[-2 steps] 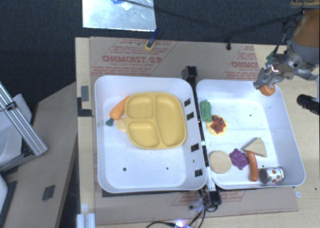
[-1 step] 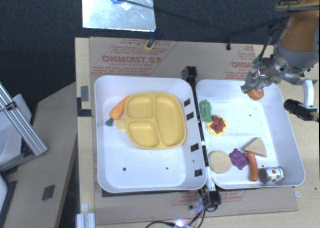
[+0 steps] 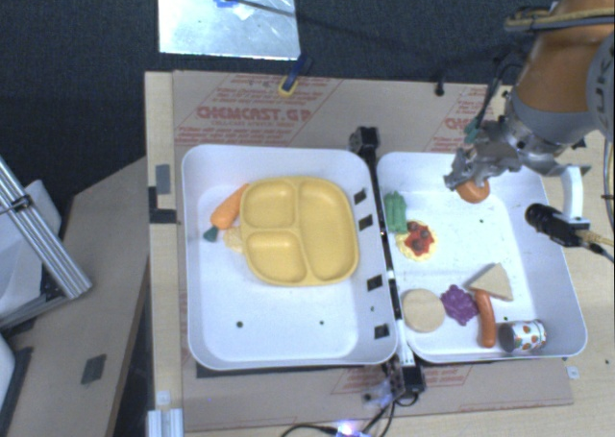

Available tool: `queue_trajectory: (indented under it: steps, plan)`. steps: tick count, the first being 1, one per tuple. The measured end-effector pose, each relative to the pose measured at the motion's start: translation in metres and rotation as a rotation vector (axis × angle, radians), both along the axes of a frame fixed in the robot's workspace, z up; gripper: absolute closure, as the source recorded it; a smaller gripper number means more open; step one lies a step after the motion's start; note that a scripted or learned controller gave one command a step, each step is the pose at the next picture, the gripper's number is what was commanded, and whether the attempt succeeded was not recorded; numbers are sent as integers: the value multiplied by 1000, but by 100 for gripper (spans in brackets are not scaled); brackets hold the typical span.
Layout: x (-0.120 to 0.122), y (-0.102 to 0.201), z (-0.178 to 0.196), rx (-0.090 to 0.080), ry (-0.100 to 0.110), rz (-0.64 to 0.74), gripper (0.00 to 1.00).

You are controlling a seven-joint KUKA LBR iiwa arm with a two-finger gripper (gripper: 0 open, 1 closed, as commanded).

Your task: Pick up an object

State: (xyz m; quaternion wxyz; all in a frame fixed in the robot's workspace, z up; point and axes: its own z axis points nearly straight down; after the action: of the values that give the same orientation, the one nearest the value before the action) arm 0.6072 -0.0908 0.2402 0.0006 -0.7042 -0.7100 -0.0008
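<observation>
One arm from the right, tool (image 3: pixel 471 176) low over an orange object (image 3: pixel 474 192), grip state unclear.

Arm reaching in from the right, wrist bent down

The 1 grey arm (image 3: pixel 567 60), orange-banded above the wrist, angles down and leftward; its 2-finger gripper (image 3: pixel 471 179) points downward at the end, low over the bench.

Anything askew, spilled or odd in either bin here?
One oddity: the carrot in the left bin is wedged between the yellow tray and the bin wall, partly tucked under the tray's edge. The right bin's toys lie scattered, nothing spilled.
</observation>
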Motion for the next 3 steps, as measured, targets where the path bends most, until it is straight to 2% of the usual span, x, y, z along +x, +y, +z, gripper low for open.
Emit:
queue_trajectory:
  steps: [2,3]
  plan:
    - [-59,84,-25,0,3,-1,100]
    - [-86,131,-9,1,1,1,100]
